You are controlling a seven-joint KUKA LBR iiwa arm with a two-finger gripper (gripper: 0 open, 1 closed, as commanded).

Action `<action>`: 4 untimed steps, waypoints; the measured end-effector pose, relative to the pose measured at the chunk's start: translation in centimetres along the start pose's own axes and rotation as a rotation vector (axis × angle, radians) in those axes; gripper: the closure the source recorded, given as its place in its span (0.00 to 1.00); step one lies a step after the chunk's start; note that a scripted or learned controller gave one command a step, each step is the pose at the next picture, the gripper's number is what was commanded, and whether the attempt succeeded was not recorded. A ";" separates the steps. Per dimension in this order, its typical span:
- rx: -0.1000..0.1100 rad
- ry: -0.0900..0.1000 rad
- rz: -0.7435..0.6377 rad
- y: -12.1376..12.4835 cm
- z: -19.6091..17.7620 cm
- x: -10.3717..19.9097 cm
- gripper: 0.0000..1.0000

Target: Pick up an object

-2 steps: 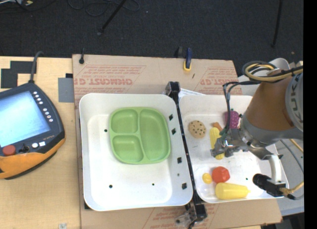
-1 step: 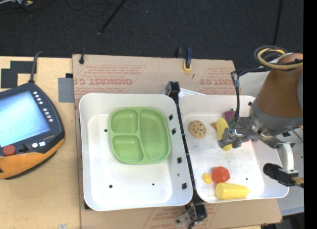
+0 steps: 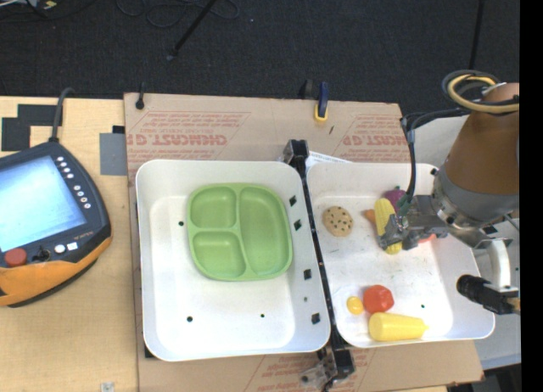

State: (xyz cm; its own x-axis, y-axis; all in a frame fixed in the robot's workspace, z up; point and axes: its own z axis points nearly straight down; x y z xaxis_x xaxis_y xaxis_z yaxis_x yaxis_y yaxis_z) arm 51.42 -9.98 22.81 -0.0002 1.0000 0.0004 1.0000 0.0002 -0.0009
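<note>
- One worktop (image 3: 85, 314) is seen, covered with cardboard and bearing everything else.
- Two shallow white bins are counted, side by side: the left bin (image 3: 161, 297) and the right bin (image 3: 441, 297), touching along a black divider.
- One grey arm (image 3: 484, 161) with an orange band is seen reaching in from the right, over the right bin's far right part.
- One control pendant (image 3: 47, 221), with a lit screen and an orange edge, is laid on the worktop to the left of the bins.
- One green divided plate (image 3: 239, 233), with three compartments, is found flat in the left bin.
- One set of jaws, the gripper (image 3: 397, 231), is held low over the right bin; whether the jaws are apart or together cannot be told.
- One yellow and pink object (image 3: 386, 210) is seen just beside the jaws; a grip on it cannot be confirmed.
- One yellow elongated piece (image 3: 395, 326) is laid near the right bin's front edge.
- One red round piece (image 3: 378, 299) is placed just behind it.
- One cookie (image 3: 338, 221) is placed near the divider.
- One small yellow ball (image 3: 355, 305) is set beside the red piece.
</note>
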 end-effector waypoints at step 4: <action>0.002 -0.001 0.000 9.1 1.1 14.6 1.00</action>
State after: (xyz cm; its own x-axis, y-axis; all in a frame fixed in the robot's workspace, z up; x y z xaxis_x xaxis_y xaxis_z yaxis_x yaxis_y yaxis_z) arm 60.52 4.65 21.67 0.0002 1.0000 -0.0001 1.0000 -0.0002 -0.0030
